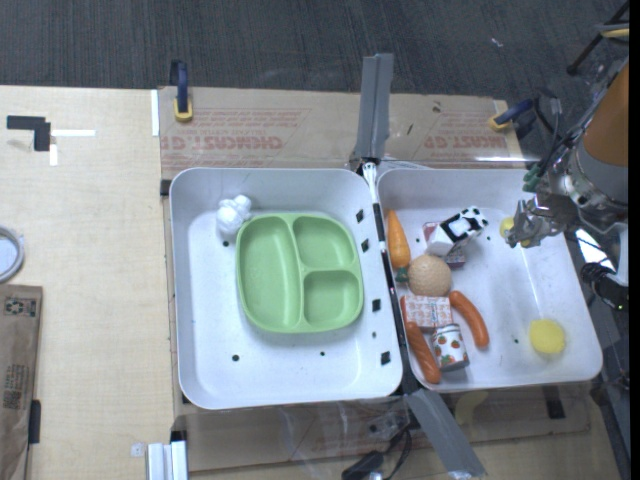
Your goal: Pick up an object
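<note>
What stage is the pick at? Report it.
Done: nothing looks lifted; the carrot, sausage, can and yellow ball all lie in the right bin. In hand: the gripper hangs over that bin's upper right part, with no object visibly between its fingers. Left: descend, grasp an item and raise it.

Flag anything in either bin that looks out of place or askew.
Nothing is spilled or damaged. The right bin holds a jumble of toy food pushed to its left side, while a lone yellow ball sits apart. In the left bin, a small white toy lies beside the green divided plate.
</note>
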